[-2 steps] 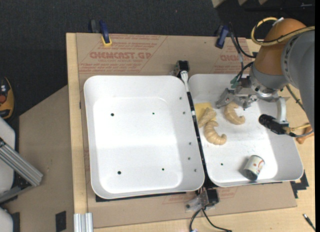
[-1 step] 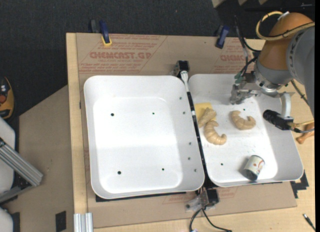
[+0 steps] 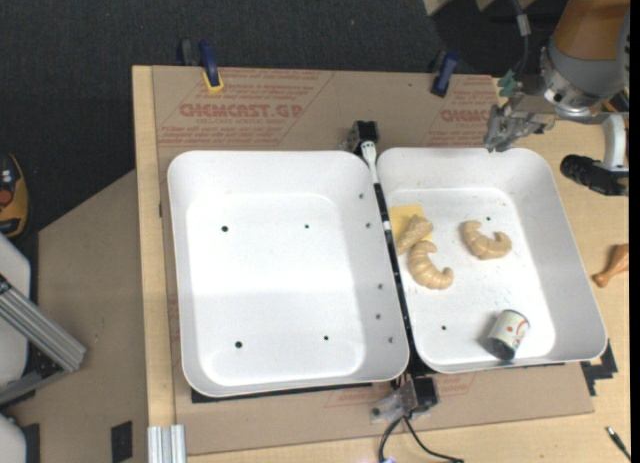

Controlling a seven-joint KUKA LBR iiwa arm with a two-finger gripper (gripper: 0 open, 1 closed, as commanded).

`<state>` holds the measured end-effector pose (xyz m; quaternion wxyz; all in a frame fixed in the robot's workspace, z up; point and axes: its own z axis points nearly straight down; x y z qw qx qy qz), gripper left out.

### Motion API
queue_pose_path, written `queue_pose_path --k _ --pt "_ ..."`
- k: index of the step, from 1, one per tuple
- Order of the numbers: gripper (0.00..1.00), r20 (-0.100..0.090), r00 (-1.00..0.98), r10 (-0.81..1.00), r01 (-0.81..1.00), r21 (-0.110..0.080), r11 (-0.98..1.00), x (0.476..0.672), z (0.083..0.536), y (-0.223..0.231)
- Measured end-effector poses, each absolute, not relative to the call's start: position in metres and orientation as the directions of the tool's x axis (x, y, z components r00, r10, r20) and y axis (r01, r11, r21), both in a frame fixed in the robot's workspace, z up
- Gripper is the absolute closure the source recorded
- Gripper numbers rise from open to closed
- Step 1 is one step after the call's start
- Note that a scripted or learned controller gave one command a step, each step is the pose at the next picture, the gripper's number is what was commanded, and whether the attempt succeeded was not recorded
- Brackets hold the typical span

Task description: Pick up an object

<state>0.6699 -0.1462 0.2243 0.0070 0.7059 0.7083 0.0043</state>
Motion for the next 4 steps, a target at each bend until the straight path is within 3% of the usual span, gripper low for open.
queue_pose_path --k 1,2,3,4 --pt "1.0 0.001 -0.01 1.0 1.0 0.011 0.01 0.668 0.303 -0.038" --pt "1.0 0.004 -0.011 1.0 1.0 -0.007 0.011 0.64 0.261 0.075" --pt "1.0 0.003 -0.008 1.0 1.0 -0.002 0.008 0.599 0.29 0.127" --pt "1.0 0.006 -0.012 1.0 1.0 0.004 0.012 0.58 0.327 0.221"
